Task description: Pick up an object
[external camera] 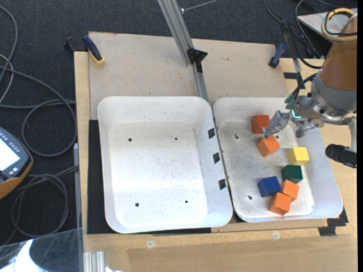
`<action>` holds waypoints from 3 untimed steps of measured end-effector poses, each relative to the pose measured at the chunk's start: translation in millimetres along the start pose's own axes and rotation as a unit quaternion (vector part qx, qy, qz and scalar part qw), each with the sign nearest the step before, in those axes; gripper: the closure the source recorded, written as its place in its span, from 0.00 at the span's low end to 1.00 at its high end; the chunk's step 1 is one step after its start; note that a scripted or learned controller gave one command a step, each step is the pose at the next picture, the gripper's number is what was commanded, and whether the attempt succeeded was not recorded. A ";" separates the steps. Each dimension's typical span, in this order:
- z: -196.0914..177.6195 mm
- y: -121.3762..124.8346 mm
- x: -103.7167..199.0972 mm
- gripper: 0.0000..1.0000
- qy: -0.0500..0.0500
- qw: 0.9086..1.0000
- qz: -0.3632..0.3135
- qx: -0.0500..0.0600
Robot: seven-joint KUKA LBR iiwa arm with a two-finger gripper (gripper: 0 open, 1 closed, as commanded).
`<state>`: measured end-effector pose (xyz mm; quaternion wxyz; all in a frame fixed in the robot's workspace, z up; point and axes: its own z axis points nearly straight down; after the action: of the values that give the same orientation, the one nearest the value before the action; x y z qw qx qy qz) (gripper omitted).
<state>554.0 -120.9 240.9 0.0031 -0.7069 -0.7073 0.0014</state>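
Jaws point(288, 123) over right bin point(244, 208), spread wide, holding nothing, just right of red-orange cube point(260, 123); orange cube point(268, 145) just nearer; left bin point(156, 163) alongside.

Left bin open, right bin crowded

My left bin point(156, 163) is bare floor. In the right bin point(241, 169) seven blocks point(279, 169) pack its right half beside my pincer point(288, 123); only its left strip stays passable.
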 end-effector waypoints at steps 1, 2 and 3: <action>-2.2 0.4 -0.1 0.00 0.000 1.000 0.000 -0.002; 47.4 -1.7 -9.6 0.00 0.000 1.000 0.001 0.000; 105.9 6.1 -11.0 0.00 0.000 1.000 0.000 0.001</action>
<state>559.4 -131.7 134.9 0.0035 -0.7070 -0.7072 0.0019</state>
